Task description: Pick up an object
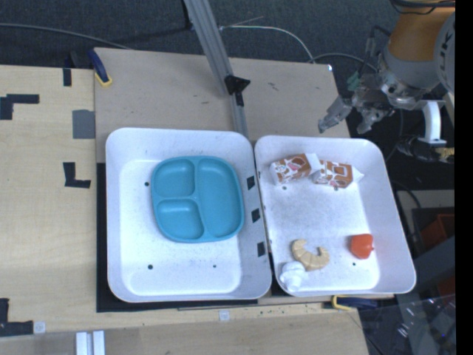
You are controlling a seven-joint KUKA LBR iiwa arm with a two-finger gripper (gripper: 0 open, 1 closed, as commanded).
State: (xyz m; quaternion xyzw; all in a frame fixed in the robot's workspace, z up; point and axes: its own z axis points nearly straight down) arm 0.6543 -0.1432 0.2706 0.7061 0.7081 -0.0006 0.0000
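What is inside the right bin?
The right bin holds two patterned packets along its far side, a croissant-shaped piece, a small red object and a white item in the near corner. Anything beneath the packets is covered.

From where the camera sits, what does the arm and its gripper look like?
The arm is grey with a broad orange band above the wrist, and black cables loop around its top. Below the band sits a cluttered grey-and-metal wrist with a white fitting at its side. The gripper ends in two slim dark-grey fingers.
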